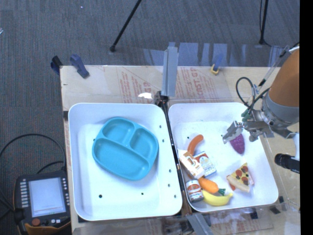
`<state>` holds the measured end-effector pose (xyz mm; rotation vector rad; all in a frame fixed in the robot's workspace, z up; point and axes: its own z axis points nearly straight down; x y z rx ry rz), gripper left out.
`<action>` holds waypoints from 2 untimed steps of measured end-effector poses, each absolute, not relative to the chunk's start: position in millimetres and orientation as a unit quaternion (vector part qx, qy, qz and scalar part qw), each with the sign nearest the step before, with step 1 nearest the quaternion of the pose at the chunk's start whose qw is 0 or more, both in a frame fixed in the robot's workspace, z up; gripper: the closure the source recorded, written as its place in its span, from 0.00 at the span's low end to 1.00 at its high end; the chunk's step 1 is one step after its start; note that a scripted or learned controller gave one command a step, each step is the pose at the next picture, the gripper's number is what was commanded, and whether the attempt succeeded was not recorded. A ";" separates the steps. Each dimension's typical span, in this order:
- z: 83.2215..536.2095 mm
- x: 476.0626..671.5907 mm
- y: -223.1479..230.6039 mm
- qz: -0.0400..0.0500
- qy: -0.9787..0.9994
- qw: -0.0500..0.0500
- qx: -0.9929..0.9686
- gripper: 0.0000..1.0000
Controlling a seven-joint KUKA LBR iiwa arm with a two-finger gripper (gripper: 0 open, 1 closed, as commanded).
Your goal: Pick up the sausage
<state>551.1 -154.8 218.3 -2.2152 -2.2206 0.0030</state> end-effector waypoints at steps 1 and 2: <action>132.2 587.2 -83.3 0.001 -0.730 0.003 -0.683 0.00; 86.4 600.8 -86.5 0.001 -0.742 0.002 -0.671 0.00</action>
